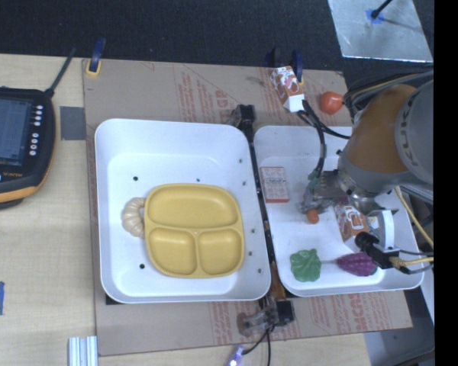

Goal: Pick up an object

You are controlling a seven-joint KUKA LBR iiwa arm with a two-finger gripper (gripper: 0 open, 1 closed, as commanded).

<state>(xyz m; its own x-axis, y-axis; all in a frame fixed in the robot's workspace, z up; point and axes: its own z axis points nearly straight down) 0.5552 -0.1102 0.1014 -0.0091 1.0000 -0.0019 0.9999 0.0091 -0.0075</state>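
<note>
green leafy toy (306,264) and purple piece (356,264) lie low in the right bin (290,147); gripper (317,200) above, jaws' state unclear.

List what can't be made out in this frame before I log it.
- Gripper over the right white bin: finger state unreadable, too small and dark.
- Small orange piece beneath it: contact unclear.
- Beige ridged object: partly hidden by the yellow divided plate.
- Printed packet: partly covered by the arm.

Robotics lab bench: teach pendant (11,145), taped cardboard (175,90), two white bins (111,204), cables.
</note>
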